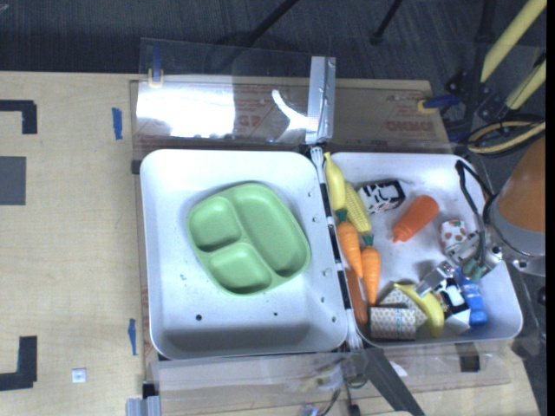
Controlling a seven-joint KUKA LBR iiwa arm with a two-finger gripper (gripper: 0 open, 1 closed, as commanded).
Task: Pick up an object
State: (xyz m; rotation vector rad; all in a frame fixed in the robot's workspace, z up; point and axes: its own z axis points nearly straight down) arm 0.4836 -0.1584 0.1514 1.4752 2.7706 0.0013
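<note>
Patterned box (pixel 393 321) lies at the right bin's (pixel 434 165) front edge beside a banana (pixel 425 305); fingers (pixel 464 263) hover nearby, their state impossible to tell.

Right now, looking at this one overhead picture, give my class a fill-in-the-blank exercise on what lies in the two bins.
1. The green divided plate lies in the ____ bin.
2. The two carrots in the right bin are coloured ____.
3. The gripper hangs over the ____ bin.

Missing words: left; orange; right.
</note>
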